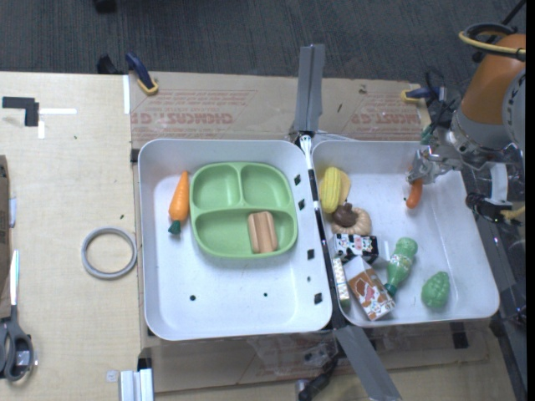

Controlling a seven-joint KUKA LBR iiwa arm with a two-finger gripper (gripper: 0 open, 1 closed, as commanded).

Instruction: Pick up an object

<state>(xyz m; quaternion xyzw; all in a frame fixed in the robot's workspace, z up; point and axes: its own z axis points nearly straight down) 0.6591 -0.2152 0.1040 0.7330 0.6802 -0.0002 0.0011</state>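
Nearest to the camera, in the right bin, lies a small printed box, red-brown w/ white, tilted, close to the front wall. Just right of it is a green bottle, lying at a slant, and further right a green bumpy toy, apart from the bottle. Behind the box sits a black-and-white carton, then a brown-beige pastry-like thing touching it, and behind that a yellow corn cob, near the wall btw. the two bins.

In the left bin a green divided plate stands in the middle-back part. A hot dog lies in its front compartment; the two back compartments hold nothing. An orange carrot w/ green end lies just left of the plate, beside its rim.

On the bench left of the bins lie a grey ring and, at the edge, scissors.

At the back right, the gripper is over the far part of the right bin. A small orange object, carrot-like, hangs upright from the fingers, which are closed on its top end; its lower tip seems raised off the bin floor, but I cannot tell surely. The grey arm w/ orange band is behind it.
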